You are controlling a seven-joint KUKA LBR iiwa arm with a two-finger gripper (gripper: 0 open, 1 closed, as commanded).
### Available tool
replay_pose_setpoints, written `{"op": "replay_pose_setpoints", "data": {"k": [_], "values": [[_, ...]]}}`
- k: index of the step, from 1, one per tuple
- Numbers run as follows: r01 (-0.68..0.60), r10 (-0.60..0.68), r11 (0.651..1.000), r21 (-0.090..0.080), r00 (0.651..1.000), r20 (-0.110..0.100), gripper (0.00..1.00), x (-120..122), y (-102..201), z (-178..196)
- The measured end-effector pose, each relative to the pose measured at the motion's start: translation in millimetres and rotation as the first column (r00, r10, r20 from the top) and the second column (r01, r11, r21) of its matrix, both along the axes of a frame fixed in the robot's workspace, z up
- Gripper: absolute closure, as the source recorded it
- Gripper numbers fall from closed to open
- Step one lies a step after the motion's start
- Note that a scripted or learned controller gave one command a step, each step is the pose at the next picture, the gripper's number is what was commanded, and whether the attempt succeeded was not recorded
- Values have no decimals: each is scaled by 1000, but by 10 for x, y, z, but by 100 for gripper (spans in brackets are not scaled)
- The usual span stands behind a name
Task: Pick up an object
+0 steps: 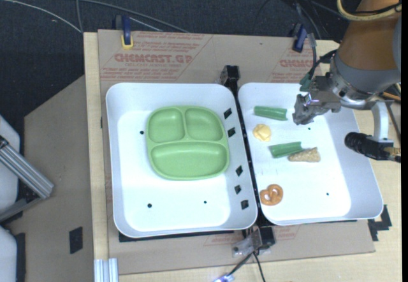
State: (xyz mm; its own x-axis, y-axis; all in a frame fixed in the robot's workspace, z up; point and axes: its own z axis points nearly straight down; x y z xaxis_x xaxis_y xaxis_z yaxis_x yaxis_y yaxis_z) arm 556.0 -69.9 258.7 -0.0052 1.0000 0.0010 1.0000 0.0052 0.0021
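Observation:
The right bin point(344, 204) holds a green piece point(270, 111) near its back left, a small yellow piece point(261, 132), a second green piece point(284, 148), a tan crumbly bar point(304, 156) and an orange pretzel point(271, 195) near the front. My gripper point(305, 113) hangs over the back of this bin, just right of the first green piece and above the tan bar. I see nothing between its fingers.
The left bin point(127, 210) holds a green divided plate point(187, 142). Black clips point(231, 74) run along the seam between the bins. The arm point(370, 38) fills the upper right, and a black fitting point(370, 145) sits over the right bin's right side.

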Motion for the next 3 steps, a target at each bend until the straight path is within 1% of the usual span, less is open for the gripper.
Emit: {"op": "replay_pose_setpoints", "data": {"k": [1,2,3], "values": [[-1,1,1000,2,1000,-6,100,85,507,-196],[0,0,1000,1,1000,-2,100,276,1004,-343],[-2,2,1000,2,1000,0,100,315,1610,-294]]}}
